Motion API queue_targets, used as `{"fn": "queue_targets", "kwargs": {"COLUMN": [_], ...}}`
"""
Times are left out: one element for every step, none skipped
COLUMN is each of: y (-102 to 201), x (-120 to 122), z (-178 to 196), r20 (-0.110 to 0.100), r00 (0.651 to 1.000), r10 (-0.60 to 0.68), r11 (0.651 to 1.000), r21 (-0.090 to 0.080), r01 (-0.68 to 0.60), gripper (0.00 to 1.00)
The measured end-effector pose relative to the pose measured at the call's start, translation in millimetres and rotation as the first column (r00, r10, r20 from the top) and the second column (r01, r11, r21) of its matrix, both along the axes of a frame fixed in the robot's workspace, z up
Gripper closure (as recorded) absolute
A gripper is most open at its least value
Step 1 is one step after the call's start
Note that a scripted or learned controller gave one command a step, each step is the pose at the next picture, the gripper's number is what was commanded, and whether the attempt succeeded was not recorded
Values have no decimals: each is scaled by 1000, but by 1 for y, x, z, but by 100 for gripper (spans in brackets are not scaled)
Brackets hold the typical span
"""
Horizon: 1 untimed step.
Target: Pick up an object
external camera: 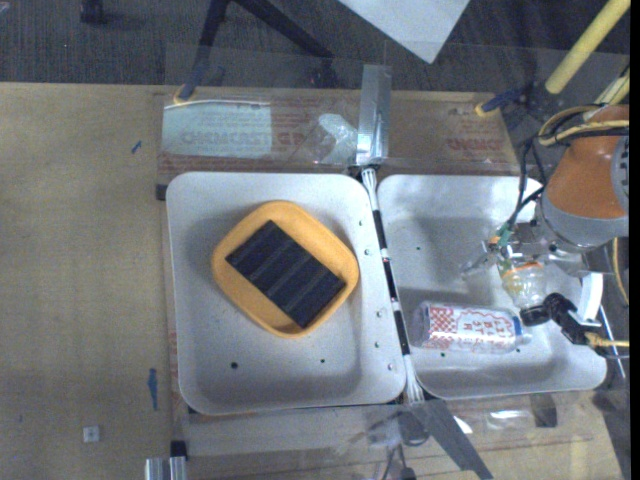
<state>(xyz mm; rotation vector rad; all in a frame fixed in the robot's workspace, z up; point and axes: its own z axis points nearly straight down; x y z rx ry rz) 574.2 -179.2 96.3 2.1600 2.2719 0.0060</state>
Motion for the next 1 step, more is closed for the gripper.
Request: {"fn": "queue_targets", "kwargs": {"y": [35], "x": [20], "z": [83], "r20": [-6], "r00": [988], "r10": [154], "r11": [988], "r21": [1], "r01": [-154], "gripper": [100]}}
